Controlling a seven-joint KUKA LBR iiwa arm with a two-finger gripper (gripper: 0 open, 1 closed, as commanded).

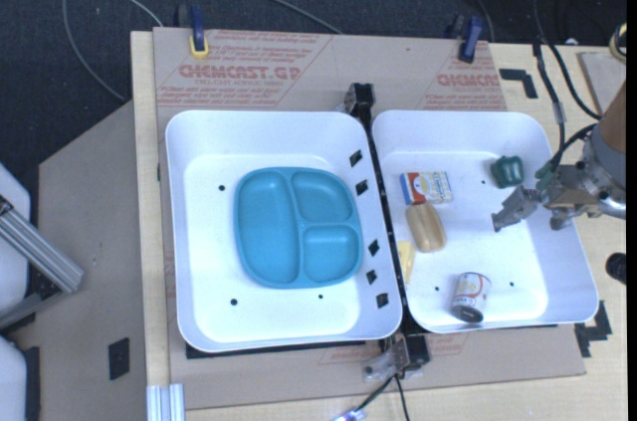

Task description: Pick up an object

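The right bin [557,300] holds several small things. A green object [508,171] lies near its far right side, and a white, red and blue carton [426,187] lies near its left wall. A tan oval piece [427,228] sits just below the carton, with a yellow piece [405,260] by the wall. A small can [468,297] lies on its side near the front. My gripper [535,213] hangs over the right part of this bin, just below and right of the green object. It is open, with nothing between its fingers.
A blue divided plate [299,226] lies in the left bin [199,310]. A black divider with clips [370,210] runs between the bins. Cables [552,91] trail at the back right, near the arm.
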